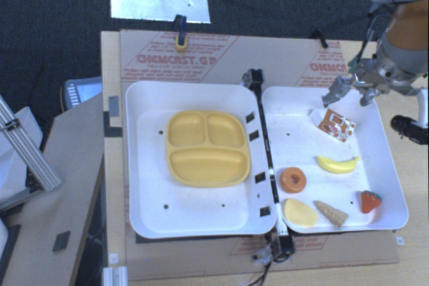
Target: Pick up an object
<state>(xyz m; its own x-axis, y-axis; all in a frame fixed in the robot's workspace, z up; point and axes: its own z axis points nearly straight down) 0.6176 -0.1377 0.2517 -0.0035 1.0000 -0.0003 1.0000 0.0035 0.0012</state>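
The claw (350, 89) hangs at the two o'clock corner of the right bin (395, 207), its two fingers spread apart with nothing between them, just above a small orange-and-white packet (336, 124) lying near that bin's far wall. Across the same bin lie a banana (337, 164) near the middle, an orange ring (293, 179) toward nine o'clock, a strawberry (370, 201) toward four o'clock, and a pale yellow piece (300, 212) beside a tan wedge (332, 213) along six o'clock. The left bin (144, 144) on the worktop (395, 238) holds a yellow divided plate (206, 147) at its centre
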